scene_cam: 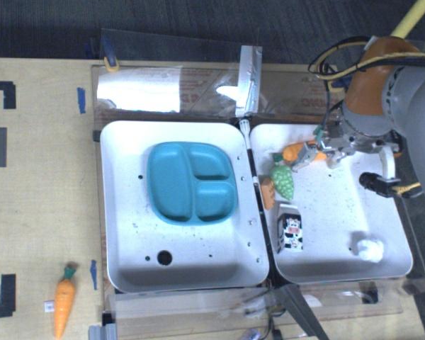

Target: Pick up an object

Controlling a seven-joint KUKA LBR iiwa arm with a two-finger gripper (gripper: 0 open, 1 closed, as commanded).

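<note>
My gripper (pixel 329 147) is low over the far part of the right bin (pixel 389 261), hanging from the grey arm with its orange band (pixel 365 91). Just left of it lies an orange toy (pixel 295 152), and an orange piece (pixel 318 156) touches the gripper's tip. A green bumpy toy (pixel 283 181) lies below that, next to a brownish-orange piece (pixel 268 193) at the bin's left wall. A small cow-patterned carton (pixel 290 233) stands nearer the front. A white lump (pixel 369 248) rests in the front right corner.
The left bin (pixel 120 211) holds a blue divided plate (pixel 193 183) and a small black disc (pixel 164 258). A toy carrot (pixel 63 300) lies on the bench outside the bins at the front left. A clear plastic sheet (pixel 170 83) stands behind the bins.
</note>
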